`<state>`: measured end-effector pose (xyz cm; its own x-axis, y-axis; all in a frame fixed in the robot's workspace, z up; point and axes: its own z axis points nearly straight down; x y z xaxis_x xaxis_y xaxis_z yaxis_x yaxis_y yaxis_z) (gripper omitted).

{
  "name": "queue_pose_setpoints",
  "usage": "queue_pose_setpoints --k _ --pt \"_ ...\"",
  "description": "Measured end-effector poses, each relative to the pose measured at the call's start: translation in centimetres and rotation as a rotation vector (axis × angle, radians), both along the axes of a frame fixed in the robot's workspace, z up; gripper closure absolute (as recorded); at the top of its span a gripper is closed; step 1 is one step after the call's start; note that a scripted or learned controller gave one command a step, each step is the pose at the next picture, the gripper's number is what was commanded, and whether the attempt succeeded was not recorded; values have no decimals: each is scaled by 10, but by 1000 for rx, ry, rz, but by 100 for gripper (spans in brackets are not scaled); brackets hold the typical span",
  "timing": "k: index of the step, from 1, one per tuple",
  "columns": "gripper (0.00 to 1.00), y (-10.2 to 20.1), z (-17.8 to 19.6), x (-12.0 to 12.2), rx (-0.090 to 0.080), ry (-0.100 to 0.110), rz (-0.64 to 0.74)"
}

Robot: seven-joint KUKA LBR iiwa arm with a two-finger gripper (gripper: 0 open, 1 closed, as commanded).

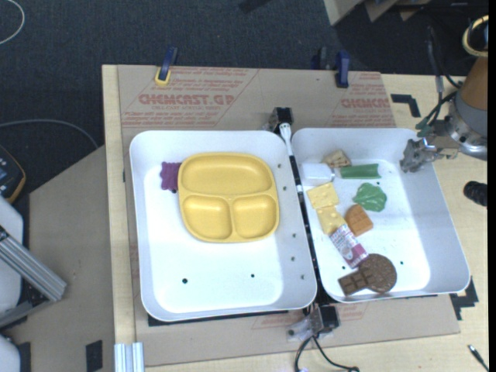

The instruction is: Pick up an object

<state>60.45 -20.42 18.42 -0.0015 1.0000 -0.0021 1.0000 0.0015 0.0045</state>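
Note:
My gripper (413, 159) hangs over the upper right corner of the right bin (434, 231), with nothing visible between its fingers. To its left in that bin lie a green stick (359, 171), a green leafy piece (370, 197), a tan cracker (337, 159), a white block (316, 172), two yellow cheese pieces (325, 204), an orange-brown square (359, 221), a pink wrapped bar (347, 245) and a brown round cookie (377, 273) beside a chocolate piece (350, 284). All of them rest on the bin floor, apart from the gripper.
The left bin (155, 270) holds a yellow divided plate (229, 195) with a purple item (169, 175) at its left edge. The right half of the right bin floor is bare. Clamps (341, 67) sit on the cardboard's far edge.

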Motion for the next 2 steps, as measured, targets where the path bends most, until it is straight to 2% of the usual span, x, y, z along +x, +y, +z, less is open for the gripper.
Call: queue_pose_setpoints --k 1,2 --pt "100 0 43 1 0 -1 0" --pt "100 57 53 4 4 4 4"
